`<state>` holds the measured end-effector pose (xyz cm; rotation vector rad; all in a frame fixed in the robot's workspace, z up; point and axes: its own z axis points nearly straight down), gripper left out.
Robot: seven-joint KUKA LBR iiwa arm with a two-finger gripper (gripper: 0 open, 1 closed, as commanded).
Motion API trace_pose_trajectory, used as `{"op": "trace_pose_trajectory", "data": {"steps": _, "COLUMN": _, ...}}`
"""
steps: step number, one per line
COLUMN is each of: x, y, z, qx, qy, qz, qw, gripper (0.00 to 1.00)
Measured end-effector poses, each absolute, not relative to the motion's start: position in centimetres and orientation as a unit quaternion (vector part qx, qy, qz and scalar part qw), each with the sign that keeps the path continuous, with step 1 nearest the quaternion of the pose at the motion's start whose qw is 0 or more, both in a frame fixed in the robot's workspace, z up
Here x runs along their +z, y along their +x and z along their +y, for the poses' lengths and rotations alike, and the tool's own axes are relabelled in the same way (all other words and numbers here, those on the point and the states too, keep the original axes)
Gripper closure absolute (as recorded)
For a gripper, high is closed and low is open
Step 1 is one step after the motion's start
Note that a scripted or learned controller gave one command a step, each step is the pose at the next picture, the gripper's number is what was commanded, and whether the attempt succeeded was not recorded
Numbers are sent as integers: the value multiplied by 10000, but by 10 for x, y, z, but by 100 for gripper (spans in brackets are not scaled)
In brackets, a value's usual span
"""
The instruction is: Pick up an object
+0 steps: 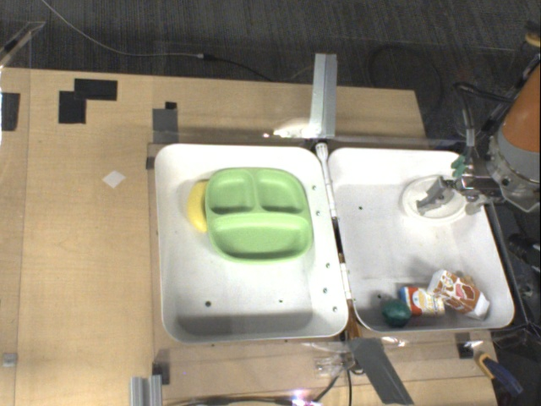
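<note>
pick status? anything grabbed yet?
Done: nothing lifted. In hand: the gripper is low over a clear round plastic lid in the right white bin; grasp unconfirmed. Left: secure and lift it. The red-and-white crumpled packet, dark green ball and green divided plate lie untouched.

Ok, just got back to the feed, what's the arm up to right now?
The claw is down in the right bin, over a pale round lid-like thing near its far side. Nothing is visibly lifted yet. A snack packet and a dark green ball lie at that bin's near edge. The left bin holds a green divided plate over something yellow.
</note>
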<state>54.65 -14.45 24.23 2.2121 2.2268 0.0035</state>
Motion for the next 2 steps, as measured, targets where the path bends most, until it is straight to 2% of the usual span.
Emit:
{"op": "trace_pose_trajectory", "data": {"steps": 1, "x": 254, "y": 548, "z": -144, "qx": 27, "qy": 7034, "qz": 7108, "qw": 31, "gripper": 100}}
{"op": "trace_pose_trajectory", "data": {"steps": 2, "x": 254, "y": 548, "z": -144, "qx": 27, "qy": 7034, "qz": 7107, "qw": 32, "gripper": 0}}
